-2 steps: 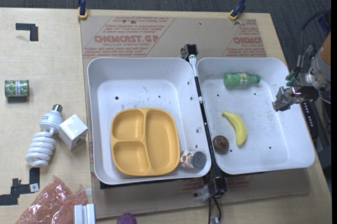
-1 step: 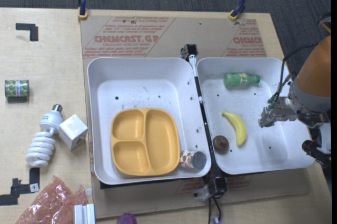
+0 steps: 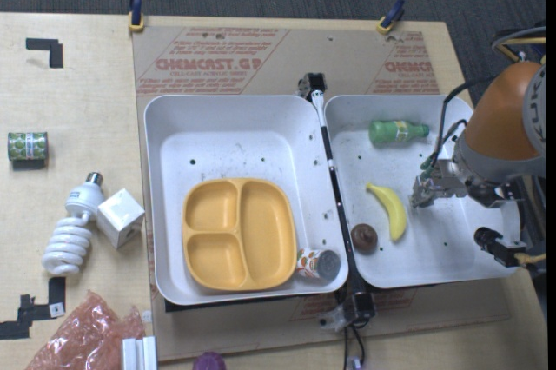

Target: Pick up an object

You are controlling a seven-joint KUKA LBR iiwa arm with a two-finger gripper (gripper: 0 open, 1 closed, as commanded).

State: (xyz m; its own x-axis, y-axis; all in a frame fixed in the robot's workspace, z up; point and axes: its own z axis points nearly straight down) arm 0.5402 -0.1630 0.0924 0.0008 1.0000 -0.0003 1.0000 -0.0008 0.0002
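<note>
- Gripper (image 3: 423,191) sits low over the right bin (image 3: 452,260), on the end of the grey arm (image 3: 508,129) with its orange band, which comes in from the right edge. Whether its fingers are spread or pressed together cannot be made out; nothing is seen between them.
- Banana (image 3: 390,210) lies just to the left of the gripper on the right bin's floor, running from upper left to lower right, close to the gripper tip but apparently not touching it.
- Brown round object (image 3: 364,237) rests just left of the banana's lower end, near the bin's left wall.
- Green bottle (image 3: 397,131) lies on its side in the far part of the right bin, cap pointing right, well apart from the gripper.
- Left bin (image 3: 165,186) holds a yellow divided plate (image 3: 238,233) with three compartments, lying in its near half.
- Small can (image 3: 318,264) lies on its side at the plate's lower right corner, against the left bin's near right corner.
- Outside the bins, on the bench (image 3: 69,99) to the left: a spiral light bulb (image 3: 69,234), a white cube (image 3: 120,216) touching it, a small green can (image 3: 27,147) farther back, and a pink mesh bag (image 3: 82,333) at the near edge.
</note>
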